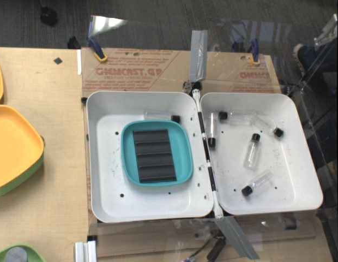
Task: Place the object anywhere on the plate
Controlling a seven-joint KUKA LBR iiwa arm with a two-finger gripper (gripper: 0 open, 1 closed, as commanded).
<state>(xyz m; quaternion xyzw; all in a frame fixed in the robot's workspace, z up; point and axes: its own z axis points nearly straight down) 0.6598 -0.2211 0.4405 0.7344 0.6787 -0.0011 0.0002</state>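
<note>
Vials in the right bin, plate in the left

Vials of clear plastic with black caps lie scattered in the right bin, all on their sides. One vial rests near the middle, cap toward the far wall; another lies nearer the front, cap toward the left. A third lies along the bin's left wall, and two more sit near the far wall (their clear bodies are hard to trace against the white). None of them touches the plate.

The teal plate sits in the left bin, roughly centred, with a dark ribbed insert on it. Just beyond the plate's far rim lies one more clear vial, its black cap toward the right.

The two bins stand side by side, touching along their shared edge, on a sheet of brown printed cardboard. Left of them, on the wooden table, stands a stack of yellow dishes, well apart from the bins.
</note>
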